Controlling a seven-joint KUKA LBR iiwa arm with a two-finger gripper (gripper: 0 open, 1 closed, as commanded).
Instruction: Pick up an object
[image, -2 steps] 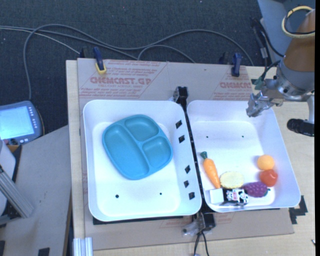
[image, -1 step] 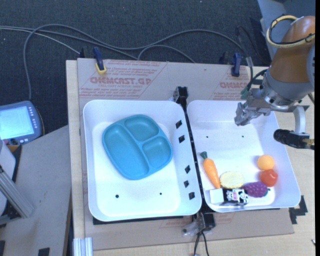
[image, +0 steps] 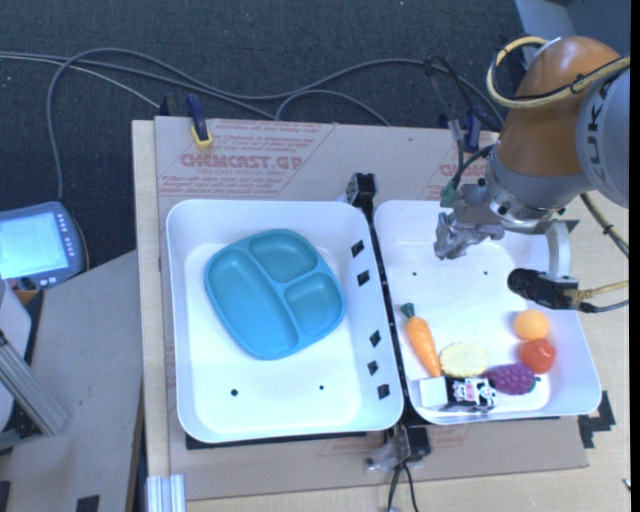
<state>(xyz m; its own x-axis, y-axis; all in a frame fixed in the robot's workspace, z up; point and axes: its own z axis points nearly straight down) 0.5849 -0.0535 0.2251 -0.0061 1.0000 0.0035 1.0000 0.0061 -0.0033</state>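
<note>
In the right bin, several small items lie along the near edge: a carrot, a yellow round piece, purple grapes, a red tomato, an orange and a small black-and-white toy. My gripper hangs over the bin's far part, well behind these items, with nothing seen in it.
The left bin holds a blue divided plate. A black divider with clips runs between the bins. Cables trail across the dark floor behind the bench, and a small screen sits at the far left.
</note>
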